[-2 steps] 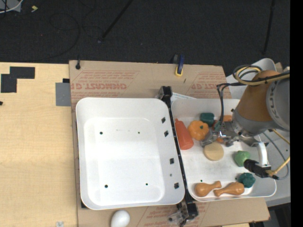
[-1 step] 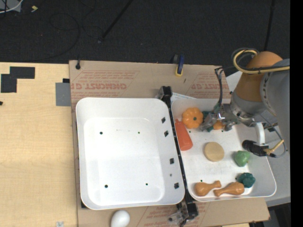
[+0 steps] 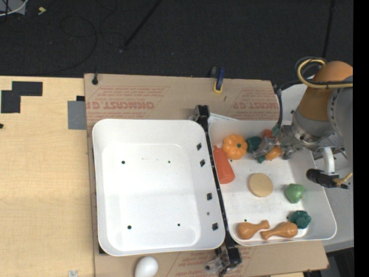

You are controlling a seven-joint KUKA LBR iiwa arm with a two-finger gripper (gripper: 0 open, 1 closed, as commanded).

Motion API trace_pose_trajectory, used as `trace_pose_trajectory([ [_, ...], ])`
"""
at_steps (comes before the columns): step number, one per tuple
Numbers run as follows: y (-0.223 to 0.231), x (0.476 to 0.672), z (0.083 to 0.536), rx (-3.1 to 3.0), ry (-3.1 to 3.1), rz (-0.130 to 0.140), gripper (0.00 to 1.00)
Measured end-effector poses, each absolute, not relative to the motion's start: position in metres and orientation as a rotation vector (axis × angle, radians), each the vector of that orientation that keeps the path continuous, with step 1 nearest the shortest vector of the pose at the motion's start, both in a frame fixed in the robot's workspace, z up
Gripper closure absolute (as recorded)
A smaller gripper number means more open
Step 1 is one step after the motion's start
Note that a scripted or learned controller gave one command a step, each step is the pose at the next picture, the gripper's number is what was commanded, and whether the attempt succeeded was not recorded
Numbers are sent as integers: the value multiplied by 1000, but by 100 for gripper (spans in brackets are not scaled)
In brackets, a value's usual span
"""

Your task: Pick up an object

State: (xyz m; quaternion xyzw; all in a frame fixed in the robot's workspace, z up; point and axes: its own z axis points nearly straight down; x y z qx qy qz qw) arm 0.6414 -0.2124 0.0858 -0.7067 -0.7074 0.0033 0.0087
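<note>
From above, the gripper (image 3: pixel 266 150) reaches into the right bin (image 3: pixel 323 212) near its far side, fingers down among a dark green toy (image 3: pixel 253 142) and a small orange piece (image 3: pixel 274 153); whether they are spread or closed cannot be told. An orange pumpkin (image 3: pixel 234 146) sits just to their left, touching a red-orange cylinder (image 3: pixel 223 165). Nearer lie a tan disc (image 3: pixel 260 185), a green ball (image 3: pixel 294 193) and two tan drumsticks (image 3: pixel 267 230).

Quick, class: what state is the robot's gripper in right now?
Gripper: low in the right bin among small toys; open or closed cannot be told.
</note>
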Motion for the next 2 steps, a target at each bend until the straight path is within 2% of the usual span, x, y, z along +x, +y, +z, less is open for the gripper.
trace_pose_trajectory([
  [1,-212,641,96,-2205,-2213,11,100],
  [2,-37,643,194,-2205,-2239,-14,100],
])
